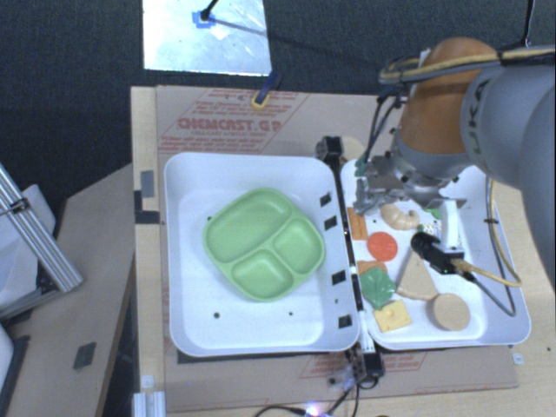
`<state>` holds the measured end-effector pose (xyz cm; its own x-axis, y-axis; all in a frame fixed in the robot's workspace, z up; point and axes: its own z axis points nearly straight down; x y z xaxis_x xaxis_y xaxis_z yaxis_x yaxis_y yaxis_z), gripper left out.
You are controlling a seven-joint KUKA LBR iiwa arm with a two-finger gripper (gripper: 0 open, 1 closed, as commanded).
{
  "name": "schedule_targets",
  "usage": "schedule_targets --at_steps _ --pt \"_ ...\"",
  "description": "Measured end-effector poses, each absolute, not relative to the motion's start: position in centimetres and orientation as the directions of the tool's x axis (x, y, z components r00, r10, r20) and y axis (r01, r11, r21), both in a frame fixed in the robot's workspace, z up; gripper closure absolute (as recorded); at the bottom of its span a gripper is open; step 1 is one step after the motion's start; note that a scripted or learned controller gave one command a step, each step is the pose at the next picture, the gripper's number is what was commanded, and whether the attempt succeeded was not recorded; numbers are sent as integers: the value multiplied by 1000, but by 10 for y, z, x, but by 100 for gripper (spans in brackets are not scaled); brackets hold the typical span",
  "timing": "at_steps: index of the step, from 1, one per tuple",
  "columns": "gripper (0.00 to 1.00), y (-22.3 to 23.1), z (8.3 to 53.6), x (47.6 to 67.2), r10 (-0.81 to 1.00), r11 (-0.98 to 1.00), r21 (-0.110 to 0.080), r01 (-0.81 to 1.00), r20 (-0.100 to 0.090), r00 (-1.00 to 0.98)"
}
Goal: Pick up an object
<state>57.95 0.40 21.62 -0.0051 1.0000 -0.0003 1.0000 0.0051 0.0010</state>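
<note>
**Two white bins with the claw low over the right one**

Two shallow bins stood side by side on a printed cardboard sheet [228, 122] laid on the tabletop [95, 259]. The left bin [193, 200] carried a green divided plate [263, 244], set roughly at its middle. The right bin [508, 315] carried the small things open to picking. These were a pale curved piece [401, 216], a red disc [382, 247], an orange strip [356, 224] against the bin's left wall, a green piece [377, 287], a yellow block [393, 317], a beige wedge [417, 281] and a tan round disc [451, 312].

The grey arm [512, 129] reached in from the right, its orange band [443, 94] above the wrist. The claw [373, 200] hung over the far left part of the right bin, just beside the pale curved piece and above the orange strip. Whether the claw was wide or narrow could not be told, and nothing was seen held in it. The red disc lay near it, while the tan round disc and the yellow block lay well apart at the near edge.
</note>
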Motion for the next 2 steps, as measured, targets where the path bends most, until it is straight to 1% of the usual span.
schedule_targets --at_steps 1,2 --pt "100 -3 232 576 1000 2 2 1000 0 -2" --pt "100 3 215 571 1000 3 1 1000 0 -3"
